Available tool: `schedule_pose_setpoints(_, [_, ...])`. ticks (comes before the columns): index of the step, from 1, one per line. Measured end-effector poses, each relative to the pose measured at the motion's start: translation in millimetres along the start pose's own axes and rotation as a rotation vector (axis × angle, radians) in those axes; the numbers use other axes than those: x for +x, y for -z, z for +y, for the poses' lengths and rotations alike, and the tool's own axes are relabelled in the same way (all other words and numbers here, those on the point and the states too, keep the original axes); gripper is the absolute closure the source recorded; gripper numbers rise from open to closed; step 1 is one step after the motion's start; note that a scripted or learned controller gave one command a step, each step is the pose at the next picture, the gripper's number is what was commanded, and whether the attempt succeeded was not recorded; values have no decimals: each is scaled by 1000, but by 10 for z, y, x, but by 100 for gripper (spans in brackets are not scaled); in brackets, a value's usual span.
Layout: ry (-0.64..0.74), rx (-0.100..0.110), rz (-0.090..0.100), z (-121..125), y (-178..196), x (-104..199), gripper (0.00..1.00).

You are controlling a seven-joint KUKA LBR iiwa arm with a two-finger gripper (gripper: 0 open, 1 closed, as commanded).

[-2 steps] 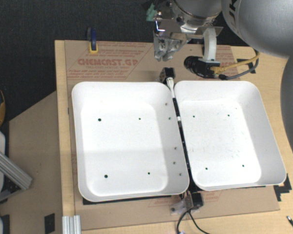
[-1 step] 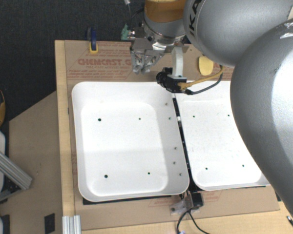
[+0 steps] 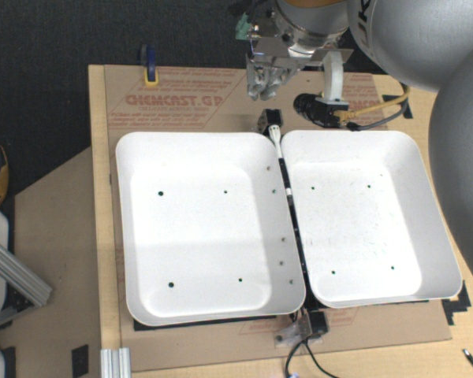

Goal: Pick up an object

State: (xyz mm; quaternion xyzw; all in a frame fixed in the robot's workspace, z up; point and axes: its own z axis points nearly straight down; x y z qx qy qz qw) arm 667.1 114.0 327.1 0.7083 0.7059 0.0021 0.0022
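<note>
The brown board (image 3: 102, 211) under the bins carries red print, and beyond the far edge of the left bin (image 3: 197, 242) I read "CHEMCAST GP"; the finer lines beneath it are too small to make out. Black lettering on the grey arm (image 3: 410, 22) is cut off by the frame. The right bin (image 3: 355, 235) sits just beside the left bin, rim to rim, with a black strip (image 3: 288, 207) along the seam and a black clip (image 3: 270, 120) at its far end. Each floor shows four small dark dots, such as one (image 3: 161, 194) near the left bin's far left corner. A wide margin of bare board runs along the left bin's outer side, and a blue and yellow clamp (image 3: 149, 65) stands beyond its far left corner. The gripper (image 3: 262, 85) hangs over the board past the left bin's far right corner, outside both rims, just beyond the clip. Whether it is open or closed I cannot tell from here. Nor can I tell which thing is meant to be picked up or where it lies.
</note>
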Motion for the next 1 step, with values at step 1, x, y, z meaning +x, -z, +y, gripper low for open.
schedule_pose_setpoints(1, [10,16,1,-38,-785,764,100])
